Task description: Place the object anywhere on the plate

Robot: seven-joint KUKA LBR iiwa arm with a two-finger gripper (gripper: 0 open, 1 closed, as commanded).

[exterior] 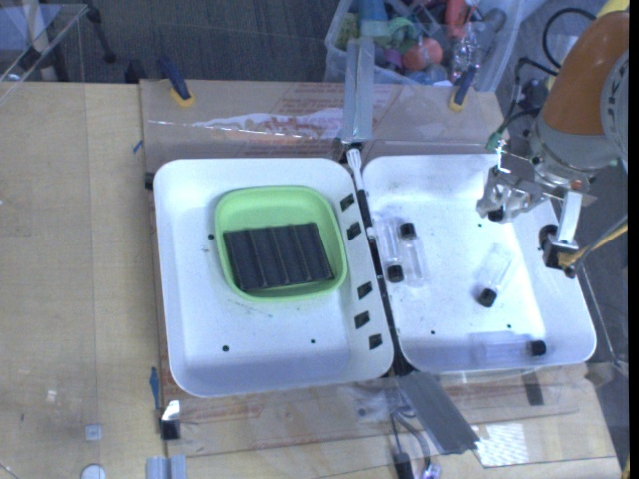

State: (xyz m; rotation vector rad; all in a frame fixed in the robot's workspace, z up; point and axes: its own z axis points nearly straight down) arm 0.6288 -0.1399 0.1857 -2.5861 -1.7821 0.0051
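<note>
Above the far right corner of the right bin (pixel 559 312) hangs the gripper (pixel 496 206), its metal parts low over the white floor; whether the jaws are apart or closed cannot be told, and nothing shows between them. The grey arm (pixel 589 88) with its orange band crowds that bin's right rim.

Inside the right bin lie clear vials with black caps. Two vials (pixel 399 250) sit close together near its left wall. One vial (pixel 492 275) lies tilted near the middle, apart from the gripper. Another vial (pixel 504 347) rests along the near rim. Bare floor spreads between them.

Left of the right bin, touching it along a black-marked divider (pixel 359 267), stands the left bin (pixel 190 297). It holds a green plate (pixel 275 206) with a dark ribbed block (pixel 278 255) covering most of its middle; only the plate's rim is open. White floor rings the plate on all sides.

Behind the right bin, on the counter (pixel 70 267), a clear box (pixel 419 18) holds bright odds and ends.
</note>
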